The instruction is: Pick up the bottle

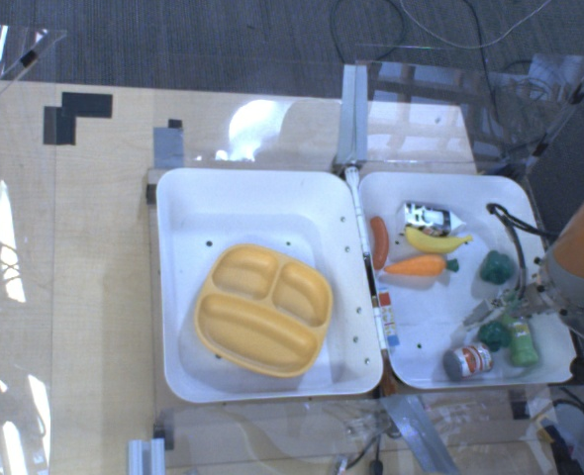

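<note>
Toward the near right corner of the right bin [544, 228], lying on its side: the bottle [468, 361], grey cap pointing left, red and white label, close to the bin's front wall. Just beside it to the right, a green-yellow item [522, 342] and a dark green lump [493, 333].

Above these, reaching in from the right: the arm [581, 255], with the gripper [503, 311] low over the green things, near the bottle but not on it. Impossible to tell how wide the gripper stands; nothing visibly held.

Farther back in the same bin:
- a shiny silver and black packet [428, 215]
- a banana [437, 238] just in front of the packet
- a carrot [416, 266] next to the banana
- a red-brown sausage [378, 242] along the left wall
- another green piece [497, 266] to the right of the carrot

Over in the left bin [173, 265]: a yellow divided tray [262, 310], set at a slant.

Under both bins: the pale wooden worktop [74, 265].
</note>
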Controlling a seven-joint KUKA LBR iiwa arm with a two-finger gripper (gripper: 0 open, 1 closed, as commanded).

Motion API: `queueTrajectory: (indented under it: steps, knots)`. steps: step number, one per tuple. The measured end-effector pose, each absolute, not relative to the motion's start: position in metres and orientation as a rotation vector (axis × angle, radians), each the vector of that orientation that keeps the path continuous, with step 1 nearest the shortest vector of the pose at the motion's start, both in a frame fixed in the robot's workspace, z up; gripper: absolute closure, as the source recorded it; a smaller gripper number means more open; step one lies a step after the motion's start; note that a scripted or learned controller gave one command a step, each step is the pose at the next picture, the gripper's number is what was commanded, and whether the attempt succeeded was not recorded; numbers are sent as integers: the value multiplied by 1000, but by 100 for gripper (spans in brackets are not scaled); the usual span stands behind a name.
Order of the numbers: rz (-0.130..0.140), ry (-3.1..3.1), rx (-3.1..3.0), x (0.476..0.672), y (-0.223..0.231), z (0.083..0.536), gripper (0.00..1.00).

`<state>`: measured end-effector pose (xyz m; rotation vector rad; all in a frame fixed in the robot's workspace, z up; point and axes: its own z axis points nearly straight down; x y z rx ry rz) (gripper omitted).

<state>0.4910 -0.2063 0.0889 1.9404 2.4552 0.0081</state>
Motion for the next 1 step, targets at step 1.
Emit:
queueTrajectory:
  steps: [1]
  knots:
    - [15,2455,1935,494,-205,101,100]
